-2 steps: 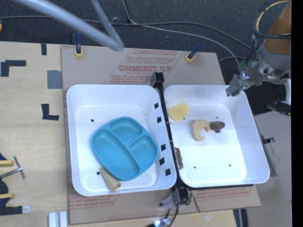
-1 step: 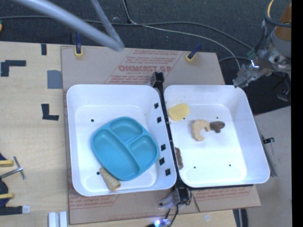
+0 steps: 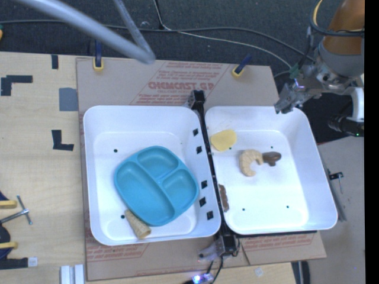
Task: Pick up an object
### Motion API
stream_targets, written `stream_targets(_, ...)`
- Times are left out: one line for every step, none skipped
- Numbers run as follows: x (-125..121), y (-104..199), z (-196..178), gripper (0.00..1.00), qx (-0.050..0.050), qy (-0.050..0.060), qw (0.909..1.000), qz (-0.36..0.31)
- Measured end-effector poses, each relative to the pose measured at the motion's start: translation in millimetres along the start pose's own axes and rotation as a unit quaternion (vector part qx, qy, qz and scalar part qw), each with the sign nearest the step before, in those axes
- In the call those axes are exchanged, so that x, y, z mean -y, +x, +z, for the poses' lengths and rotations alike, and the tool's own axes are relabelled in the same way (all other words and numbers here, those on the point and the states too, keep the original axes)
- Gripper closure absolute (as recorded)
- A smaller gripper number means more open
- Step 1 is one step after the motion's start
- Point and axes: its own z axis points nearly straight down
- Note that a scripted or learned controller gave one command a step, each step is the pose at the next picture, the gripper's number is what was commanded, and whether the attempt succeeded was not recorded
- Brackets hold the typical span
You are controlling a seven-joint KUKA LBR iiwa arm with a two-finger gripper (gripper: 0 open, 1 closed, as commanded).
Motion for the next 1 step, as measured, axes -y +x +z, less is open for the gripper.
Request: stream_targets(10.5, 58.0, 3.8, 1.0, 0.0, 0.0, 1.0, 0.0)
